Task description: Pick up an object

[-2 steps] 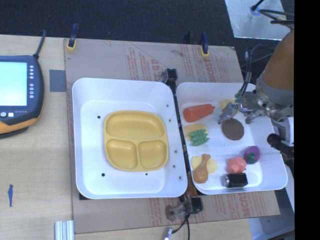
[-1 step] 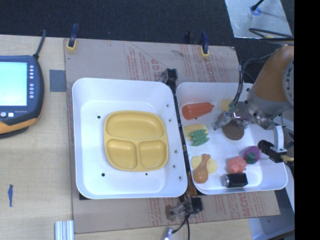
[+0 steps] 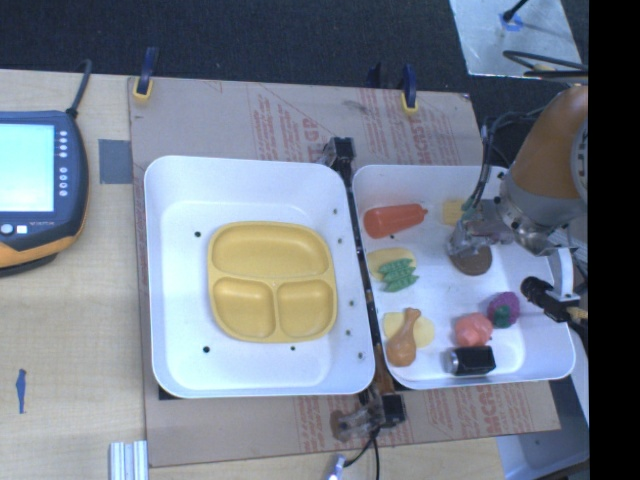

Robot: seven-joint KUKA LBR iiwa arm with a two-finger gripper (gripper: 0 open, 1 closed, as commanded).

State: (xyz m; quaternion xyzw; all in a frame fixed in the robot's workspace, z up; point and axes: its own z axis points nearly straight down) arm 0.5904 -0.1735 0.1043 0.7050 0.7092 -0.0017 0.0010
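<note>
1. Pincer [image 3: 470,243] sits over the back half of the right bin [image 3: 540,368], pointing down. The arm [image 3: 550,168], grey with an orange band, comes in from the right.
2. Pincer state: can't tell. Seen from above, the tip is a grey blur merging with a brown round object [image 3: 471,260] directly under it. Contact with that object is unclear.
3. Small yellow piece [image 3: 453,211] just behind the pincer, near the bin's back wall.
4. Orange-red carrot-shaped toy [image 3: 394,219] to the pincer's left, lying lengthwise.
5. Yellow-and-green item [image 3: 392,270], looks like corn with peas, left and slightly forward of the pincer.
6. Tan drumstick-shaped toy [image 3: 405,334] forward-left, near the bin's front wall.
7. Red-orange lump [image 3: 473,328] straight forward of the pincer. Black cylinder [image 3: 470,360] just beyond it, at the front wall.
8. Purple piece with a green top [image 3: 503,308] forward-right.
9. Left bin [image 3: 170,268] well to the pincer's left, holding a yellow three-compartment tray [image 3: 272,280].
10. Both bins rest on a cardboard sheet [image 3: 280,118] with faint red printing, too washed out to read. Blue clamps [image 3: 408,86] hold its back edge.
11. Teach pendant [image 3: 35,183] far left, screen lit, button labels not legible.
</note>
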